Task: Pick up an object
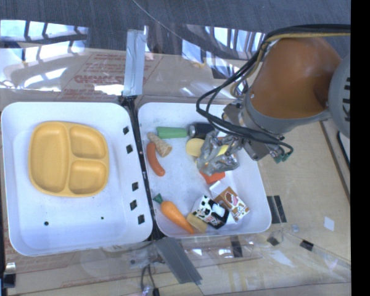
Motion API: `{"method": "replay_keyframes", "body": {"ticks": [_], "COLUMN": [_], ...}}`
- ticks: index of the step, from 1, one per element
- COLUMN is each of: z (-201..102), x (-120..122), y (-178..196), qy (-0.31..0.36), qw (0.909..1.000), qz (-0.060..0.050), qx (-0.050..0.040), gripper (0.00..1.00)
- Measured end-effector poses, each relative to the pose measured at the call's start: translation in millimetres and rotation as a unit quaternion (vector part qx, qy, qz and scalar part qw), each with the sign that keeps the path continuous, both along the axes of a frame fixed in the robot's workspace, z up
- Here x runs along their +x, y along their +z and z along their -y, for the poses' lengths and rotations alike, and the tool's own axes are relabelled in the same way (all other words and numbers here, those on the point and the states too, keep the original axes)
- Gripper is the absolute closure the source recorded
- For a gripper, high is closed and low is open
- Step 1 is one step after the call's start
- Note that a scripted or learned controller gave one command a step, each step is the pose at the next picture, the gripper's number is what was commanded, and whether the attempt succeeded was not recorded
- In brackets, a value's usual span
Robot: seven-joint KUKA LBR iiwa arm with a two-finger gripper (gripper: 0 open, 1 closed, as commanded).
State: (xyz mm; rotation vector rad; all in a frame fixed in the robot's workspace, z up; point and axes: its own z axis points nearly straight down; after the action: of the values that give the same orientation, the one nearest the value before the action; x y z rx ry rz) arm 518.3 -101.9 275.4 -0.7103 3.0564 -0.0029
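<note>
Camera view, nearest edge first: at six o'clock in the right bin [256, 184] I see a carrot [174, 214], a black-and-white cow-print piece [209, 213] and a brown carton [233, 203]. Toward the centre lies a red sausage [155, 160], with a small orange-red piece [213, 177] just beneath my gripper [217, 156]; I cannot tell whether the claw is clenched or released. At twelve o'clock sit a green piece [171, 132] and a yellow piece [195, 147]. At nine o'clock, the left bin [18, 214] holds a yellow divided plate [68, 158].
</note>
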Motion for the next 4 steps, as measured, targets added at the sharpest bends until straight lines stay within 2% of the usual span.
{"method": "replay_keyframes", "body": {"ticks": [1, 2, 3, 4], "z": [-33, -17, 34, -24], "x": [41, 107, 115, 26], "y": [-33, -31, -2, -4], "qy": [0.082, 0.096, 0.263, 0.176], "qw": [0.9966, 0.9953, 0.9648, 0.9844], "qz": [-0.001, 0.000, 0.001, -0.002], "qx": [0.0010, 0.0004, -0.0007, 0.0002], "gripper": [1.00, 1.00, 1.00, 1.00]}}
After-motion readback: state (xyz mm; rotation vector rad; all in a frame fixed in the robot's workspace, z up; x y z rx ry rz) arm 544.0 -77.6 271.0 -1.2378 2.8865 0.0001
